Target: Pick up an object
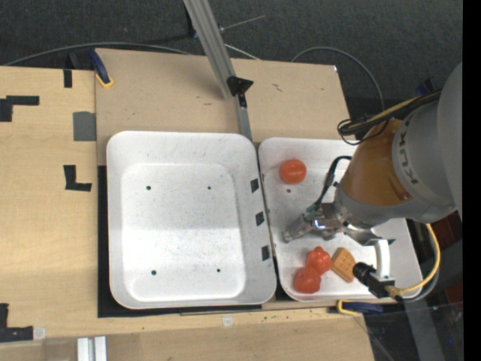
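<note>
The right bin (301, 153) holds an orange-red ball (292, 171) near its far left, two red lumpy pieces (312, 269) near its front edge, and a tan waffle-like block (343, 264) just right of them. My gripper (301, 229) hangs low over the middle of this bin, below the ball and above the red pieces. Its metal fingers point left toward the divider. I see nothing between them. The arm's orange band and grey body cover the bin's right side.
The left bin (180, 216) sits beside the right one, its rim touching at the divider. A slanted metal rail (214, 40) rises behind the bins. Black cables (368, 122) loop off the arm at the right. Wooden bench surrounds both bins.
</note>
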Robot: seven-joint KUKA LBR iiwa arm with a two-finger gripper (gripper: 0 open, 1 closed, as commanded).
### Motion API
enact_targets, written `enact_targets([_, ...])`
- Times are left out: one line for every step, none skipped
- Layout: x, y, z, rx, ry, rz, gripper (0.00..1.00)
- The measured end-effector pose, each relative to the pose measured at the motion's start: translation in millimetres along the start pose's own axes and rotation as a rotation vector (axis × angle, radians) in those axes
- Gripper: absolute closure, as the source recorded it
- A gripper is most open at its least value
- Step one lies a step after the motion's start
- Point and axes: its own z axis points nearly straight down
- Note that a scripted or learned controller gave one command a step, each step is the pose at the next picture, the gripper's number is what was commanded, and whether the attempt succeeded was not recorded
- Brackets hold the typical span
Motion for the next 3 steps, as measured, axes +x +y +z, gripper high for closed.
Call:
enact_targets([1, 0, -12, 0.001, 0.002, -0.001, 1.0])
enact_targets([-6, 4, -72, -0.008, -0.001, 0.0, 1.0])
enact_targets([-9, -1, -116, -0.007, 0.0, 0.0, 1.0])
